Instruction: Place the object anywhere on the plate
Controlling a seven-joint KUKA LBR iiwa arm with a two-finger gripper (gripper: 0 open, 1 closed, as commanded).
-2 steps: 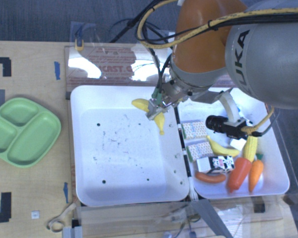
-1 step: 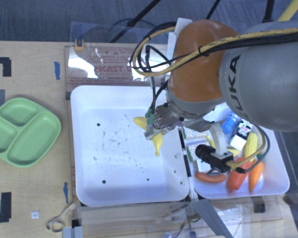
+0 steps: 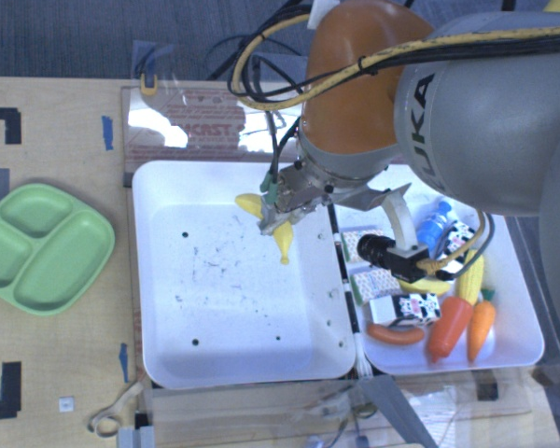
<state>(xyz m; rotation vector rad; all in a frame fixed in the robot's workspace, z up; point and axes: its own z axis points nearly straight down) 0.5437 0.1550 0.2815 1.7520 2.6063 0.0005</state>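
Observation:
A yellow toy banana [image 3: 285, 239] hangs over the upper right part of the left white bin [image 3: 215, 343]. My gripper [image 3: 278, 209] is shut on it, and the banana's ends stick out on both sides of the fingers. Its lower tip points down toward the bin floor. The green sectioned plate [image 3: 43, 246] lies on the wooden bench far to the left, outside the bins, with nothing on it. The large grey arm with its orange band [image 3: 364, 73] covers the upper right of the view.
The right bin [image 3: 527, 343] holds several toy foods: an orange carrot [image 3: 482, 329], a red pepper [image 3: 448, 327], a sausage [image 3: 393, 335], corn [image 3: 471, 280], a blue can [image 3: 436, 224] and small boxes. A clear plastic sheet [image 3: 205, 124] lies behind the left bin.

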